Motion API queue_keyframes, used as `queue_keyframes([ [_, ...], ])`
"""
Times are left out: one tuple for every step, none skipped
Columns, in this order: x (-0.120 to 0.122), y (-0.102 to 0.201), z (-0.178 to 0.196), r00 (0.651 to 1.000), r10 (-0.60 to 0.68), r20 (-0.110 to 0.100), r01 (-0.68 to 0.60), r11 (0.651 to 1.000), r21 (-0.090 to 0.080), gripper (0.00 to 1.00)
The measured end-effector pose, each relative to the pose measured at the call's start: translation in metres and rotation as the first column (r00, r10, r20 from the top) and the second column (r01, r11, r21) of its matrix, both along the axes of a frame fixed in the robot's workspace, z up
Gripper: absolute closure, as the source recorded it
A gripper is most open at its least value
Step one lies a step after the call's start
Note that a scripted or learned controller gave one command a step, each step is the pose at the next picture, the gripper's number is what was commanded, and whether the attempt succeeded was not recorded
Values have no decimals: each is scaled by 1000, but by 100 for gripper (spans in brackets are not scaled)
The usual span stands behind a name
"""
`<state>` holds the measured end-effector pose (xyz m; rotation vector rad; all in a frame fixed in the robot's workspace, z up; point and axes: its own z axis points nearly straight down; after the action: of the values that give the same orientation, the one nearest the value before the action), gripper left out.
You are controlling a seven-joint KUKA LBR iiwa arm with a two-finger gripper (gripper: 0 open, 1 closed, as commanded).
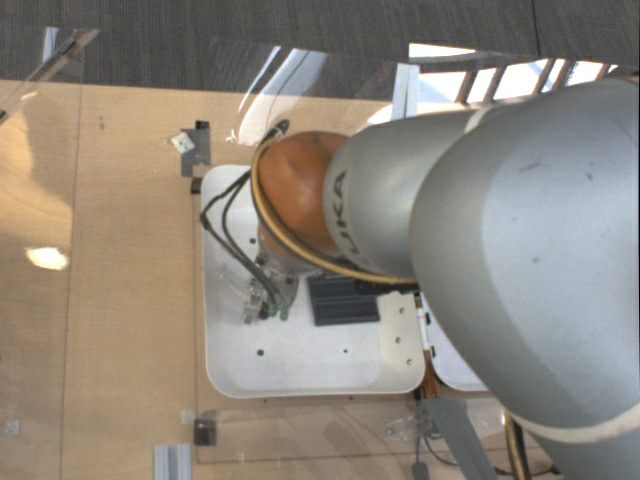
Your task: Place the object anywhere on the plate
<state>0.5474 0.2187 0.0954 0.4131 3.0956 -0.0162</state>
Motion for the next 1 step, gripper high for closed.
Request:
queue_keyframes([
  [-5,12,-4,1000,15,0,-15,1000,14,0],
])
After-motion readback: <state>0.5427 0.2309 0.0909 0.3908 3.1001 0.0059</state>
